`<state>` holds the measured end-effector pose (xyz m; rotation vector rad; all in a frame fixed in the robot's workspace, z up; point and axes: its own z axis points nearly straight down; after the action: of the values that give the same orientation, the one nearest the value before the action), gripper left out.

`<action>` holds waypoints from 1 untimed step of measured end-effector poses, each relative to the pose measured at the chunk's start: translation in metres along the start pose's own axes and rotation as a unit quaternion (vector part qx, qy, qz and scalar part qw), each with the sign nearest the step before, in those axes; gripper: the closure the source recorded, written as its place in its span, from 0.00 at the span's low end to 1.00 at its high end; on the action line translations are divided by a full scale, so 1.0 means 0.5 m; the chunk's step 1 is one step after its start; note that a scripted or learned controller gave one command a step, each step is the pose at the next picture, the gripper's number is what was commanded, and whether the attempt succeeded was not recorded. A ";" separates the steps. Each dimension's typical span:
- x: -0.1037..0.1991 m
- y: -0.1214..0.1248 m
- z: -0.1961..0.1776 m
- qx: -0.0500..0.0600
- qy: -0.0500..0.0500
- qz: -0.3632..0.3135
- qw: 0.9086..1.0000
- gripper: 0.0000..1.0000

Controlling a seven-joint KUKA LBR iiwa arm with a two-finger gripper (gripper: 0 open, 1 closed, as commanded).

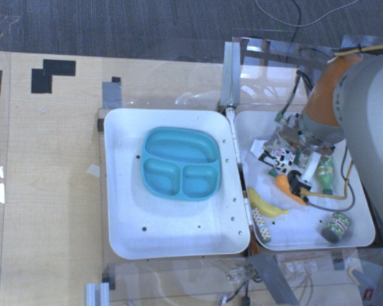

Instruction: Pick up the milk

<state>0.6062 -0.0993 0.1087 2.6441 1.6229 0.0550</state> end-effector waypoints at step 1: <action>0.037 0.049 0.004 0.004 0.001 -0.049 0.999 0.00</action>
<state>0.6365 -0.0940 0.1082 2.5672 1.7531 0.0493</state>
